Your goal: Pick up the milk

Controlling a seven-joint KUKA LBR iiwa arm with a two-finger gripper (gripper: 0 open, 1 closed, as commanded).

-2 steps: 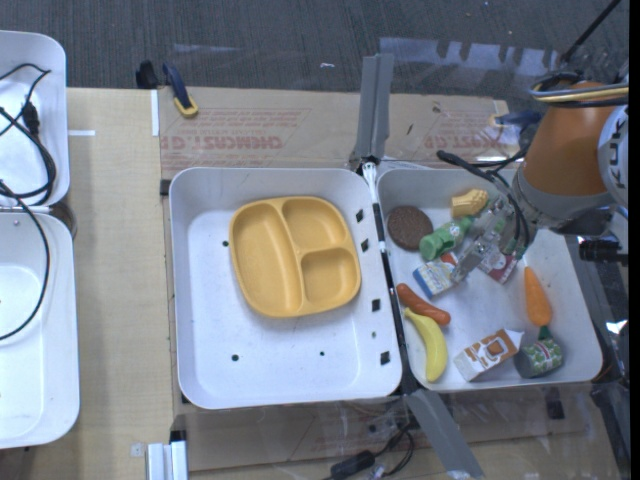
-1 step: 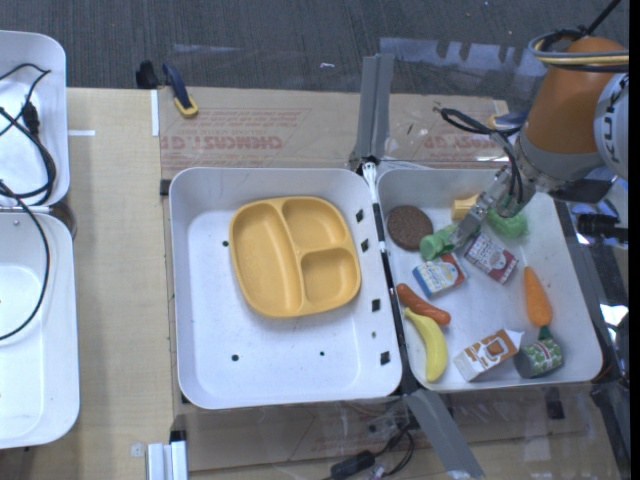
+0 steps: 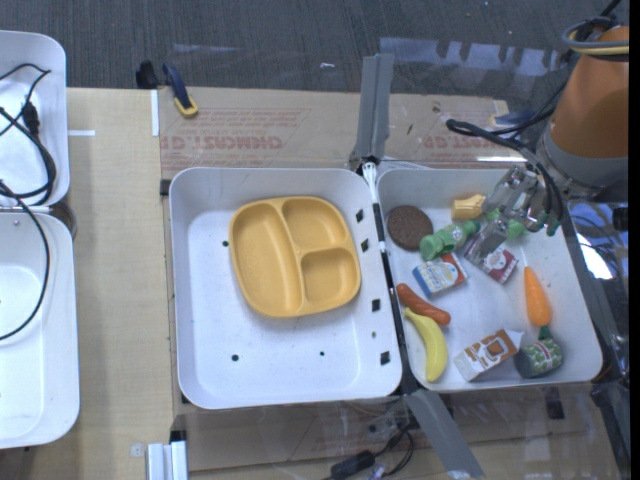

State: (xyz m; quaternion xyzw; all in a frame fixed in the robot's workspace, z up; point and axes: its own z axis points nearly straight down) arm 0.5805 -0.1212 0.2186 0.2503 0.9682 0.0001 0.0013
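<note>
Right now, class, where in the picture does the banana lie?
The banana lies in the right bin, near its left wall, just below the hot dog and left of the orange carton.

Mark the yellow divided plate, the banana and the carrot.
yellow divided plate [image 3: 262, 268]: camera view, large compartment floor.
yellow banana [image 3: 433, 344]: camera view, mid-body.
orange carrot [image 3: 537, 299]: camera view, mid-body.

The bench [image 3: 110, 168] bears two white bins [image 3: 200, 368] and flattened cardboard [image 3: 260, 133] behind them.
</note>
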